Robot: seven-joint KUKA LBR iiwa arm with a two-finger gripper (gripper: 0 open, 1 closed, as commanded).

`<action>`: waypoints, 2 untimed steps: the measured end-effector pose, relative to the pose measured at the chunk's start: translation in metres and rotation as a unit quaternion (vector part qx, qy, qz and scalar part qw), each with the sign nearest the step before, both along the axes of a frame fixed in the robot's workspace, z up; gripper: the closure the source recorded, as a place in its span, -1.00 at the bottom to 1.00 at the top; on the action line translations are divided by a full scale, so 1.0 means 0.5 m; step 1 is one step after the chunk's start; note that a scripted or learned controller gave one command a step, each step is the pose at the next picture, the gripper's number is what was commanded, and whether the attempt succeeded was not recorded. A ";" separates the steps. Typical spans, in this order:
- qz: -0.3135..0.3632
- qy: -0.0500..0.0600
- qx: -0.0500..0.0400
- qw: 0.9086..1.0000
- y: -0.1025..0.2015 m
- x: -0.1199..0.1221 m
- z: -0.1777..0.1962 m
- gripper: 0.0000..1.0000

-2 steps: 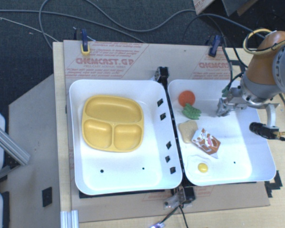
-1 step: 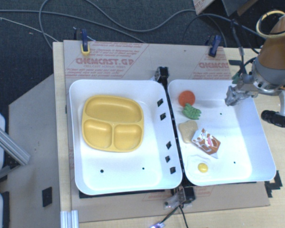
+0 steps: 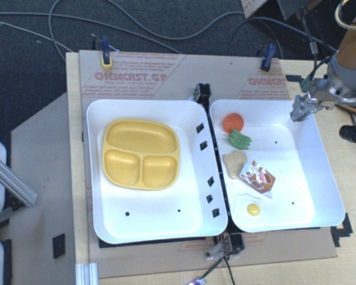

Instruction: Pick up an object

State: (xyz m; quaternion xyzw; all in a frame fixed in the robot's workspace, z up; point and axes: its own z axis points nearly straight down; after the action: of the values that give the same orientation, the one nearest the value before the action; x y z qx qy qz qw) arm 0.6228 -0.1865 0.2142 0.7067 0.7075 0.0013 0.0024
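Nothing is picked yet, we judge: our metal two-finger gripper point(image 3: 301, 108), its opening impossible to tell, hovers at the right white bin's point(image 3: 320, 177) one-o'clock edge, while the round orange ball point(image 3: 232, 123) lies at eleven o'clock.
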 end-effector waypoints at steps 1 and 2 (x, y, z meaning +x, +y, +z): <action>0.002 0.003 0.002 1.000 0.111 0.012 -0.015 1.00; 0.002 0.003 0.002 1.000 0.219 0.035 -0.023 1.00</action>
State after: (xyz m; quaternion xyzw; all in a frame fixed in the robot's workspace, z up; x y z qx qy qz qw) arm 0.6402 -0.0771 0.2027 0.7052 0.7090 0.0005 -0.0007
